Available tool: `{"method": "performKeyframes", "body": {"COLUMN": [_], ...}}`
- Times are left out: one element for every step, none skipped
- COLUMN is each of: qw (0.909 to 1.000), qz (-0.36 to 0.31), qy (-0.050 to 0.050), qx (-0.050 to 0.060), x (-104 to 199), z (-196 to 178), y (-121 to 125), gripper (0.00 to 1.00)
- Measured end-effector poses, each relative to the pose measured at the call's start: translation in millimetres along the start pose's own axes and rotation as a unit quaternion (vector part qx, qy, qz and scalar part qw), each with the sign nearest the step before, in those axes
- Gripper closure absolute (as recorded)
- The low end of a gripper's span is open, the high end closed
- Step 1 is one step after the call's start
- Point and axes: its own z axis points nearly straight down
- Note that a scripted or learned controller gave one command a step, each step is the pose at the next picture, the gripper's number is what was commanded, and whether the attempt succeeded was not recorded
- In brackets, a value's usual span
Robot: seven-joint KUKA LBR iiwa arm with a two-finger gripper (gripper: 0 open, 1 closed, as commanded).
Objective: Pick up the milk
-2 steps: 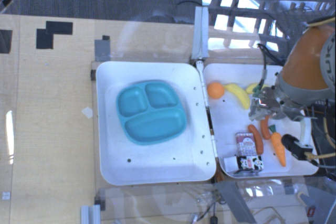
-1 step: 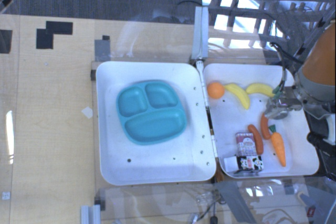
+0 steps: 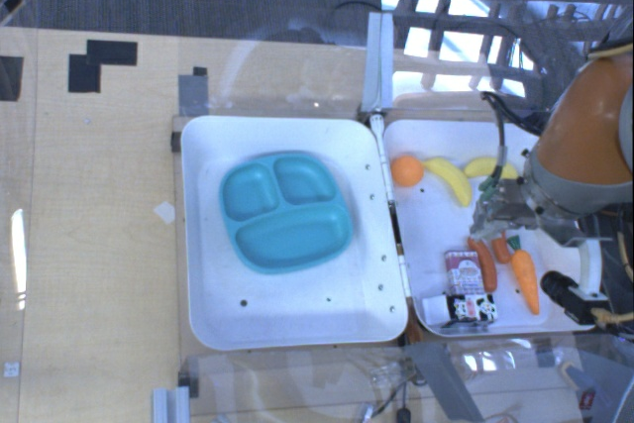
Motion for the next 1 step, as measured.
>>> {"method": "performKeyframes", "body": {"qw": [0.9805], "qz": [-0.197], "qy": [0.000], "qx": [0.000], "x": [54.3], "z": [8.9], "y": [-13.7], "gripper": [1.00]}}
